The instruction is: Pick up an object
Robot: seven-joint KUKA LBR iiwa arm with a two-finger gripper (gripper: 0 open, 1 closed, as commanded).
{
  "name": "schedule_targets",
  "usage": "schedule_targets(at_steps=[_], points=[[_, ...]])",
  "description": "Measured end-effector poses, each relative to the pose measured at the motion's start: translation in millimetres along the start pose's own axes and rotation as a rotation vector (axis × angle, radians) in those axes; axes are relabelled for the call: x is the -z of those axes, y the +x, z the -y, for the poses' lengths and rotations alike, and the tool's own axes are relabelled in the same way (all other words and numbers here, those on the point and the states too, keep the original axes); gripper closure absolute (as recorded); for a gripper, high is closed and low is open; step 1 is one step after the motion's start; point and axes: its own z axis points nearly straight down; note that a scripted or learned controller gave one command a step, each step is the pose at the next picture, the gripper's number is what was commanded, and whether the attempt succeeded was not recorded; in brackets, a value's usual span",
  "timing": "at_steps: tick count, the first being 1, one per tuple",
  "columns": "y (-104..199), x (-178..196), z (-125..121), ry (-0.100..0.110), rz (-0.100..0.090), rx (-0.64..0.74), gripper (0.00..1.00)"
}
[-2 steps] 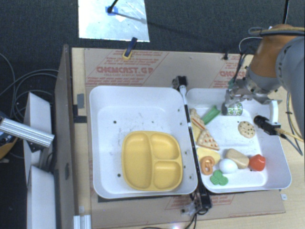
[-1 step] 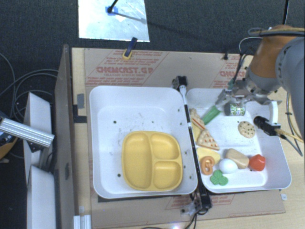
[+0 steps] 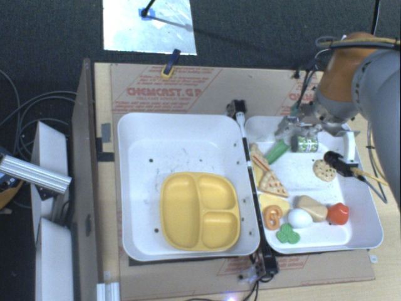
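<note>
No pick was yet confirmed: the gripper (image 3: 299,132) hung low over the right bin (image 3: 369,231), its jaw state undeterminable, with a green can (image 3: 307,144) just beneath and the remaining food toys lying unlifted nearer the camera.

The left bin (image 3: 135,168) has open floor around a yellow divided plate (image 3: 200,210). The right bin (image 3: 366,231) is crowded with toy food along its left and near sides; its centre lies bare.
</note>
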Motion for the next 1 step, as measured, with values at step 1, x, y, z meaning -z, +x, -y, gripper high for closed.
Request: schedule_targets(at_steps=[1], points=[[11.4, -13.9, 4.8, 0.024, -0.006, -0.001, 0.0]])
